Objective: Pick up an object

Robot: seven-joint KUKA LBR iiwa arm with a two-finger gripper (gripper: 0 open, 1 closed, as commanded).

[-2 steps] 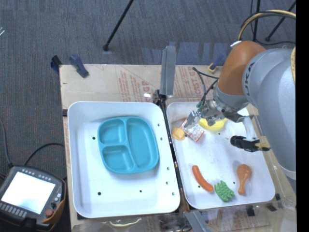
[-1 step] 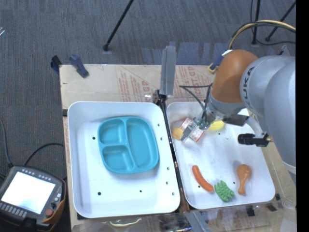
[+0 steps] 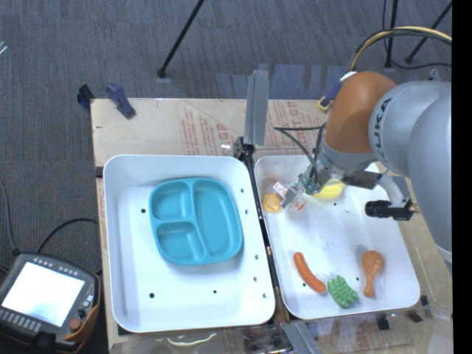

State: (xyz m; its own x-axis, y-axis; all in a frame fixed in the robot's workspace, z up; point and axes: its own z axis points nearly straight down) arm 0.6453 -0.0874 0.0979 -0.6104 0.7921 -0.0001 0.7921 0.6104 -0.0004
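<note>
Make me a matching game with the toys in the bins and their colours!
Things:
1. plate
2. sausage
3. drumstick
4. spiky toy

Colours:
A. green
B. blue
C. brown
D. red-orange

Pairs: 1-B, 2-D, 3-C, 4-A
</note>
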